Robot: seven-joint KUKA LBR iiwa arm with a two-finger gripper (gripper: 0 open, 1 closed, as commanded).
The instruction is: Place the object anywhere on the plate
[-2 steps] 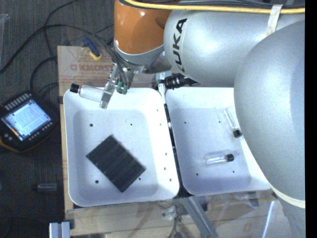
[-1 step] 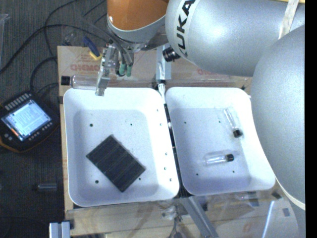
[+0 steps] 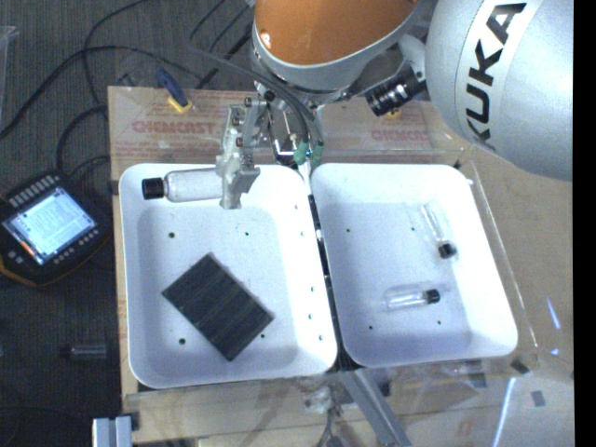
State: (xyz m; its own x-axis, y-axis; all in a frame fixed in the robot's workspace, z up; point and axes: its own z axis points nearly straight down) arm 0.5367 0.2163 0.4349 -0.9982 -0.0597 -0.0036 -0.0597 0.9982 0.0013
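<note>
White plastic bins sit side by side on the bench, and the gripper point(image 3: 236, 180) hangs over the back edge of the left bin point(image 3: 149, 361), right at a clear bottle with a black cap point(image 3: 184, 186) that lies on its side along the rear wall. Whether the claw is open or closed on the bottle I cannot tell; the finger tips blend into the glassy body. The dark ribbed plate point(image 3: 218, 305) lies flat nearer the front of the same bin, well apart from the bottle. Two small vials point(image 3: 438, 231) point(image 3: 413, 298) rest in the right bin point(image 3: 484, 333). To do this step well, I judge the grip should straddle the bottle's round body squarely, since it could roll against the wall.
</note>
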